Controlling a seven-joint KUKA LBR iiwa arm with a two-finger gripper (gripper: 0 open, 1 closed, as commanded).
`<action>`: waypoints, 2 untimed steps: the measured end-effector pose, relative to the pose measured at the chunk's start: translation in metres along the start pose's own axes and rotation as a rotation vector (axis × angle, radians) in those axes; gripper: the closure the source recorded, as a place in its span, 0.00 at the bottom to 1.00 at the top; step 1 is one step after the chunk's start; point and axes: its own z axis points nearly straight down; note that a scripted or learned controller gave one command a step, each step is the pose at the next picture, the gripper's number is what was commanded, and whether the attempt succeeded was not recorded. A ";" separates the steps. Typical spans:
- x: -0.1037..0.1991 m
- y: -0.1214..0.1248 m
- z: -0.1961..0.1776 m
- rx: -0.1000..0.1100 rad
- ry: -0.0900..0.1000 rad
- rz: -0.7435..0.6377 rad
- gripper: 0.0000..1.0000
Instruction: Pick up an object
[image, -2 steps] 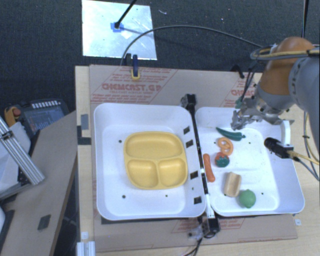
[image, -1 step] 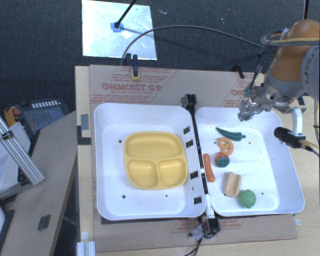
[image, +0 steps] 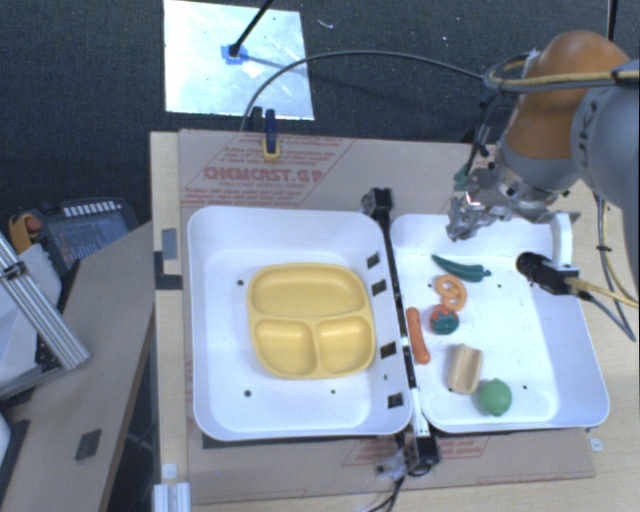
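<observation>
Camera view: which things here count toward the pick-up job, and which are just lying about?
Job:
- claw, above the right bin
- green pepper
- orange pretzel
- red sausage
- small teal and orange piece
- tan block
- green ball

Lying about:
- yellow divided tray in the left bin
- foil sheet

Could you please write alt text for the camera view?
A robot gripper hovers over the right bin, above a green pepper, pretzel, sausage, bread and lime. The left bin holds a yellow tray.
</observation>
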 end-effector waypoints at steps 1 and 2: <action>0.057 -0.005 -0.008 0.001 0.001 -0.001 1.00; 0.112 -0.022 0.003 0.004 0.001 -0.001 1.00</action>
